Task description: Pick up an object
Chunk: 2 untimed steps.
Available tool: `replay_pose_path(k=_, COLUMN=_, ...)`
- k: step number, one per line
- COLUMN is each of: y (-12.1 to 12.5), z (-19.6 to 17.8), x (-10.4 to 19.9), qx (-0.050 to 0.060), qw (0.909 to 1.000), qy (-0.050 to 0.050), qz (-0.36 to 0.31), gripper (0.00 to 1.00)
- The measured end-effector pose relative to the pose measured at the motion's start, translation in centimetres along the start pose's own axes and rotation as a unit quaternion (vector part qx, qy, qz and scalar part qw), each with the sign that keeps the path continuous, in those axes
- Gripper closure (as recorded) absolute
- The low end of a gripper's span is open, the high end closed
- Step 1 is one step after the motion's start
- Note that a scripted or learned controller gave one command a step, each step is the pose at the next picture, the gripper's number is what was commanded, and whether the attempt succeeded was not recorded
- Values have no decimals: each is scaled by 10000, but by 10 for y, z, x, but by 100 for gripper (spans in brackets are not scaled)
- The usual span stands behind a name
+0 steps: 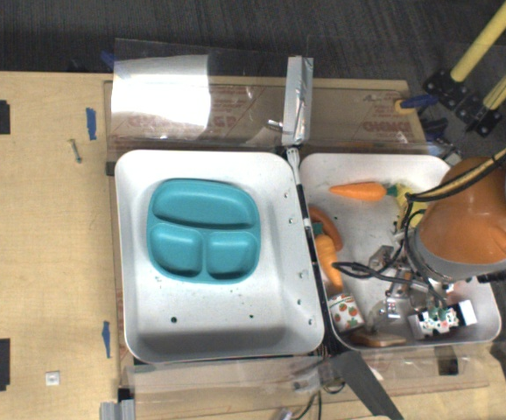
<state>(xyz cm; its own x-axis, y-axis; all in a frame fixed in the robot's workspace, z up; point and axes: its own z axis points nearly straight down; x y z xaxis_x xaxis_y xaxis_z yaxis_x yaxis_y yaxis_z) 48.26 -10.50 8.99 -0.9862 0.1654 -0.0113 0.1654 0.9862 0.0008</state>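
- Camera view: you have two white bins side by side on the bench; the left bin (275, 234) carries a teal divided plate (204, 227) lying flat toward its far-left part, well clear of the near edge.
- The right bin (349, 169) holds the loose items. A carrot (358, 192) lies on its side near the far edge, tip pointing toward the shared wall.
- An orange toy piece (326, 250) sits against the bin's left wall, about midway along it.
- A small white block with red and green spots (346, 312) rests in the near-left corner.
- The arm's orange band (467, 221) covers the right side of this bin, with black cables looping off it.
- The gripper (404, 297) is low over the bin floor near the near edge, right of the spotted block and apart from it. You cannot tell its grip state; wiring and metal parts clutter it.
- A clear divider panel (295, 103) stands upright beyond the bins' far edges.
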Motion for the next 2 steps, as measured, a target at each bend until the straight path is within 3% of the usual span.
replay_pose_path(k=1, y=41, z=-98, x=-62, qx=-7, qw=9983, qy=-11, qz=-582, gripper=0)
replay_pose_path(k=2, y=20, z=1, x=-96, qx=-2, qw=9982, qy=-14, qz=-594, gripper=0)
